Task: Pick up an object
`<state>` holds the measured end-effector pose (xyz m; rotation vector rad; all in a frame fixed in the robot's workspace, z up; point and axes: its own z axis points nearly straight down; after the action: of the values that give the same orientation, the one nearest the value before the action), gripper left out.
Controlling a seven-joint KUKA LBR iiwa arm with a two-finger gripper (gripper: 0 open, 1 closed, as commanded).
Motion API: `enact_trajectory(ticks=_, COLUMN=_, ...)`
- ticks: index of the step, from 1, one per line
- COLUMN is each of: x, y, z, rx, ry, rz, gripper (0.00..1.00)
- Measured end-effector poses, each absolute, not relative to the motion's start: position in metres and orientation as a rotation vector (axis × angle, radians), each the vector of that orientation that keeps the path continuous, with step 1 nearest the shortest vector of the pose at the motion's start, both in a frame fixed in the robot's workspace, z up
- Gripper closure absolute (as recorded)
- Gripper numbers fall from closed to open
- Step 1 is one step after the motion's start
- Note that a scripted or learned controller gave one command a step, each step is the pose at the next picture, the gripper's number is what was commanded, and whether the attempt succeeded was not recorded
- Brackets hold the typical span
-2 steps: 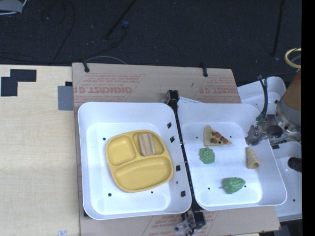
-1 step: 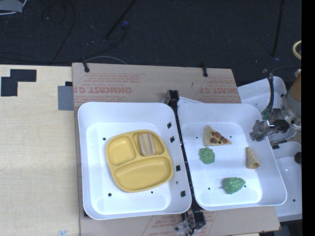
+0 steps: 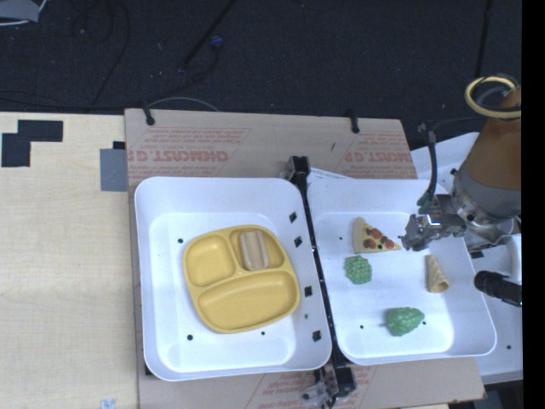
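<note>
The right bin (image 3: 341, 207) holds a pizza slice (image 3: 371, 237), a small green broccoli piece (image 3: 358, 269), a tan ice cream cone (image 3: 436, 273) and a larger green leafy piece (image 3: 404, 319). My gripper (image 3: 417, 233) hangs over the right bin's upper right part, just right of the pizza slice's tip and above the cone. I see nothing between its fingers. The arm's grey and orange wrist (image 3: 494, 164) rises behind it.
The left bin (image 3: 162, 228) carries a yellow sectioned tray (image 3: 204, 262) with a tan bread-like piece (image 3: 252, 250) in its upper right compartment. A black divider (image 3: 308, 254) runs between the bins. Cardboard (image 3: 255, 143) lies under both.
</note>
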<state>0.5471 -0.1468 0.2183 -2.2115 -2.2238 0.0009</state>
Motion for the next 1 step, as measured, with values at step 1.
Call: enact_trajectory(ticks=1, x=0.5557, y=-0.091, z=0.2264, rx=-2.213, ry=-2.226, rz=-0.001, gripper=1.0)
